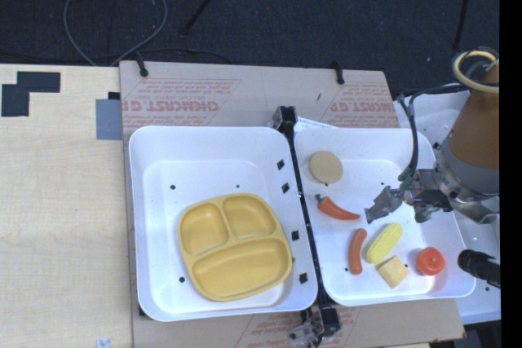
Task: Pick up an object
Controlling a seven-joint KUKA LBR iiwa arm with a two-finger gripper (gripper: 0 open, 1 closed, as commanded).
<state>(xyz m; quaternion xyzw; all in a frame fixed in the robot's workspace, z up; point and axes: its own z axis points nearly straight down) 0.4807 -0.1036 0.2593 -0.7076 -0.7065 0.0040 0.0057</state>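
Note:
The right bin [371, 144] holds several toy foods: a round tan bun [326, 168], a red chili pepper [338, 210], a brown sausage [356, 250], a yellow corn cob [384, 242], a pale cheese cube [392, 271] and a red tomato [430, 261]. My gripper [404, 206] hangs over the right half of this bin, just above and behind the corn cob. Its two dark fingers are spread apart, open, with nothing between them. The nearer finger [380, 208] points toward the chili pepper.
The left bin [155, 175] holds a yellow divided plate [235, 246]. A black divider clip line [300, 208] runs between the bins. The arm's orange-banded wrist [481, 126] rises at the right edge. A cardboard sheet [204, 94] lies under the bins.

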